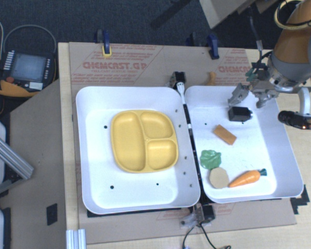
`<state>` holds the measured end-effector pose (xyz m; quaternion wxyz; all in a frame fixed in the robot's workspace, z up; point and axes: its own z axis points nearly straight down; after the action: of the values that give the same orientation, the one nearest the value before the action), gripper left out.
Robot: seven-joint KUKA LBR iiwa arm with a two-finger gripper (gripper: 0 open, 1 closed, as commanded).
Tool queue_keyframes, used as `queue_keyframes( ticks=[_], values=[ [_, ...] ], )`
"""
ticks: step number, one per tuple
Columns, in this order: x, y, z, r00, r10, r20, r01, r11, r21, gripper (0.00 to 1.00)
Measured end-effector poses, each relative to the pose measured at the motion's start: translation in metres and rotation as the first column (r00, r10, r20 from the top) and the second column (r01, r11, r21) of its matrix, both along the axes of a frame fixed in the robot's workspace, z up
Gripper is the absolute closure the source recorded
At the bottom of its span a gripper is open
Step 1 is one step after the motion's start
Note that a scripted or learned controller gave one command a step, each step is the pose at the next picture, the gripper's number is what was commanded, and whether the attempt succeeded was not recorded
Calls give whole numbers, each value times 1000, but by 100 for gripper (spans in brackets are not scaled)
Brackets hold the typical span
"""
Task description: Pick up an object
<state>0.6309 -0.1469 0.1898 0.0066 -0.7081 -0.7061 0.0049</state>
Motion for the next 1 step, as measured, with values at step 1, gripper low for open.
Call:
queue_keyframes(
  ticks=[1],
  values=[
    [3,0,9,1000,3,15,-3,1000,-2,0]
  ],
)
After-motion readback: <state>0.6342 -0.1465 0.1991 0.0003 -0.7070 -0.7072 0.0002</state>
